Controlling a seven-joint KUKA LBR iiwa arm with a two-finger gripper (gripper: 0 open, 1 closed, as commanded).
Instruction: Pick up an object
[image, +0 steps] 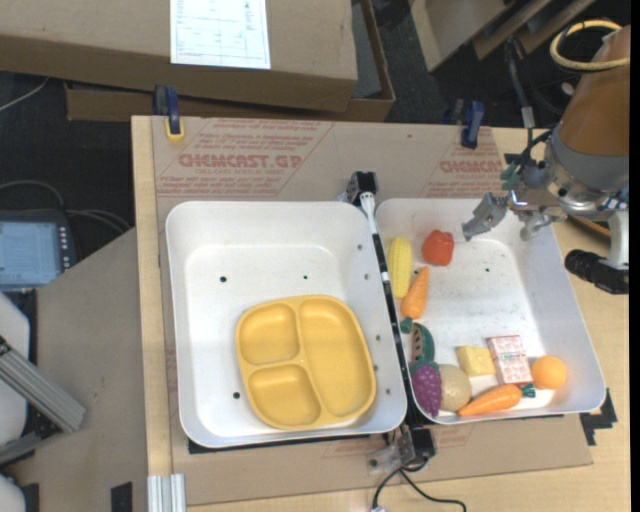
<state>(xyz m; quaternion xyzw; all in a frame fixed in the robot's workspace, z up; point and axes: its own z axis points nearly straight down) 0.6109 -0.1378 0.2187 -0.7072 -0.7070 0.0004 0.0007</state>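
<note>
Grey end effector (508, 214) spread wide, empty, above right bin (570, 300) near red pepper (437, 246)

My jaws look like dull grey metal. The two white bins (200, 250) are smooth, shiny plastic. The yellow tray (305, 360) is smooth plastic with a soft shine. The tabletop (250, 160) is covered in brown cardboard, flat and matt. The toy foods, like the red tomato (437, 247), look like smooth plastic.

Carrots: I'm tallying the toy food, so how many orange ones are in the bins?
2. One orange toy carrot lies by the right bin's left wall, beside the yellow corn; the other lies at its near edge. The pile could hide more.
</note>
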